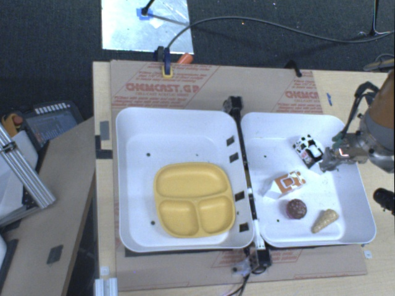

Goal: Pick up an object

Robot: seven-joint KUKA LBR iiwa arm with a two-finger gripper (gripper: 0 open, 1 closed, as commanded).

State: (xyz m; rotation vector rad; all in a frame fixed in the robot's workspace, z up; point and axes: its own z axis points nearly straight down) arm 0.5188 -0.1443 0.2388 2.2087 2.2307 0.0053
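Camera view — tool (328, 160) beside black-and-white toy (307, 148)

From my seat, the grey arm with its orange band (381, 119) is cut off at three o'clock. The small black-and-white object (307, 148) (some toy?) is too small to identify.

Arm reaching in from the right edge

The grey arm enters at mid-height, wrist angled down and leftward, its hand (330, 159) held low; its fingertips are too small to read.
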